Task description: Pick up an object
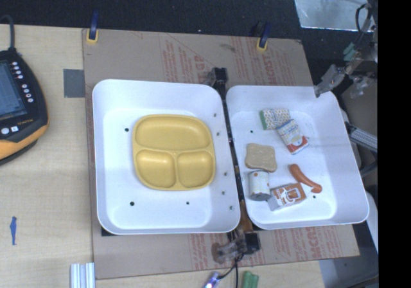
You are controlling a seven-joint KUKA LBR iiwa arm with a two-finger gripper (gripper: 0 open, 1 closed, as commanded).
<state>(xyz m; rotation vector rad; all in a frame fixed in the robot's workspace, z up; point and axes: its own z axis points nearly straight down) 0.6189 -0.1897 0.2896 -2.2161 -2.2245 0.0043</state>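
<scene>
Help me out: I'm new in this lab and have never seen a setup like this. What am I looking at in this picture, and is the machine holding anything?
One fixed camera looks down at a slant on a bench covered with brown cardboard. Two shallow white bins sit side by side. The left bin holds a yellow divided plate with three compartments. The right bin holds small toy foods: a slice of bread, a sausage, a small can and three little packets. The robot arm reaches in from the right; part of its hardware shows past the right bin's far corner, too unclear to judge. Nothing looks lifted. The black and orange device at left looks like the arm's handheld controller.
</scene>
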